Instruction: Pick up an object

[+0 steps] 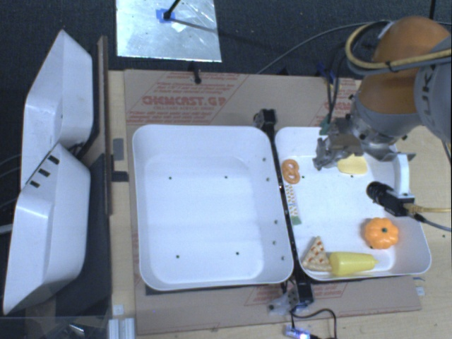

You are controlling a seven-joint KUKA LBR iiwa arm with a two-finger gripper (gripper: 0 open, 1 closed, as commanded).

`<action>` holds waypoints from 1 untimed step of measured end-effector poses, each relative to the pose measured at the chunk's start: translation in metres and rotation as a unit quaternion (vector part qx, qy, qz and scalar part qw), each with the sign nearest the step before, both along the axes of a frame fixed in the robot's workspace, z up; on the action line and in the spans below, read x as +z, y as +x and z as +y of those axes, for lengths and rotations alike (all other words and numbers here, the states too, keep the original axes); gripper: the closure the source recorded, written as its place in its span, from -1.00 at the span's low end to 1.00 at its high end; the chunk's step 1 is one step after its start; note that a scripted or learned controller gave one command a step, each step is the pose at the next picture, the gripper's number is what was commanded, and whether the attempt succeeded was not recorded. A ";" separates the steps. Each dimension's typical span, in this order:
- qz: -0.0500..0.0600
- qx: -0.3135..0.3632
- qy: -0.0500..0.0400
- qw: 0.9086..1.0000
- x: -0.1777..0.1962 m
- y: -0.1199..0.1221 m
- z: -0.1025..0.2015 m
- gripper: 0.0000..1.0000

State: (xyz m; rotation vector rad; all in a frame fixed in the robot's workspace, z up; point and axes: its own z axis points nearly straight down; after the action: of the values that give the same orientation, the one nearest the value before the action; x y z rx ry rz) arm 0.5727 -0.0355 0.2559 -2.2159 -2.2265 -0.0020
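My gripper [323, 158] hangs over the far part of the right bin [332, 210], with the grey and orange arm reaching in from the right. A pale yellow piece [354, 165] lies just right of the gripper, partly under the wrist. An orange pretzel [290, 170] sits to the gripper's left, near the wall between the bins. Near the front of this bin are an orange pumpkin [381, 233], a yellow oblong object [351, 262] and a pizza slice [317, 254]. I see nothing between the fingers from here.
The left bin [205, 130] stands beside the right one, split from it by a black divider [282, 189]. A shiny metal sheet [168, 20] lies beyond the bins. White housings [53, 168] line the far left.
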 end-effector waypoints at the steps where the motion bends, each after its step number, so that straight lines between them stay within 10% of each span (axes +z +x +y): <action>1: 0.000 -0.001 0.000 1.000 -0.018 0.003 0.051 1.00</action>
State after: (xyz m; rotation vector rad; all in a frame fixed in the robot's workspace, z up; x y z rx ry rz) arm 0.5754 0.0152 0.2376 -2.2174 -2.2250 -0.0003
